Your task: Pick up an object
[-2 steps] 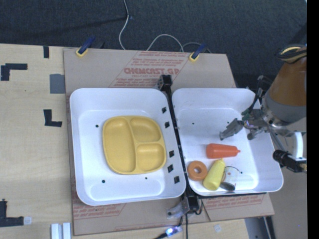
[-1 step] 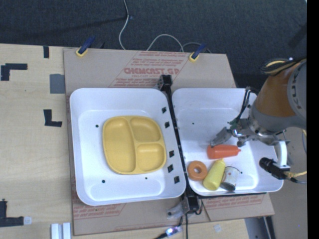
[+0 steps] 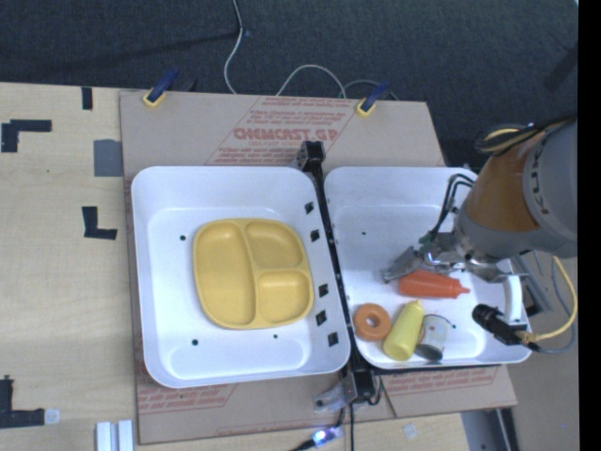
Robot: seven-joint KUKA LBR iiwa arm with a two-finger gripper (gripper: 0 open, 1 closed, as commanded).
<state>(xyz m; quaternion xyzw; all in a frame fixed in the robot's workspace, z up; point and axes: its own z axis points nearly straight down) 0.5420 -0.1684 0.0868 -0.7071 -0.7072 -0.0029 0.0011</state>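
Camera view: two bins [image 3: 150,252] (one tray [image 3: 252,272])

Both white bins [image 3: 155,252] looked like smooth, slightly glossy plastic, and they sat on a matt brown cardboard sheet [image 3: 282,134] printed in red. The yellow divided plate [image 3: 252,272], the yellow bottle [image 3: 404,330] and the orange ring [image 3: 372,321] had a smooth plastic sheen. The bench [image 3: 56,280] showed a pale, matt wood-grain surface.

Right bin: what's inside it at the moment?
The right bin holds an orange ring, a yellow bottle, a small grey-black object and an orange-red bottle. The arm covers its right side.
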